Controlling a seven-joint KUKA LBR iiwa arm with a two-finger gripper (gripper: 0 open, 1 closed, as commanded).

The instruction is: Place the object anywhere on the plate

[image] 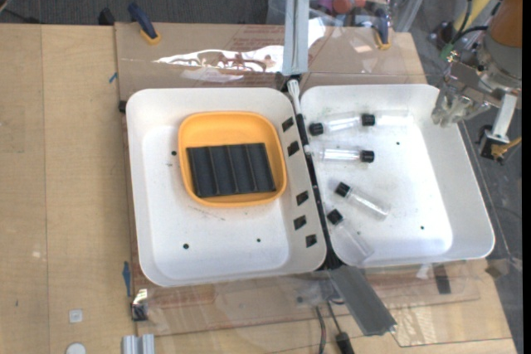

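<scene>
Plate (187, 134) first: we see it, orange with a dark ribbed insert, lying flat in the left bin (158, 253), left of the divider (300, 170) between the bins, probably set there as a steady target. Right of the divider, in the right bin (465, 220), four clear vials (340, 125) with black caps lie on their sides, loosely scattered, presumably for picking. Farthest right of the divider, the gripper (452, 108) hovers over the right bin's far corner, well apart from every vial; we see nothing in it, and cannot tell how wide it stands.

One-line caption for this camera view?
Gripper hovers over right white bin of clear vials; orange plate sits left.
</scene>
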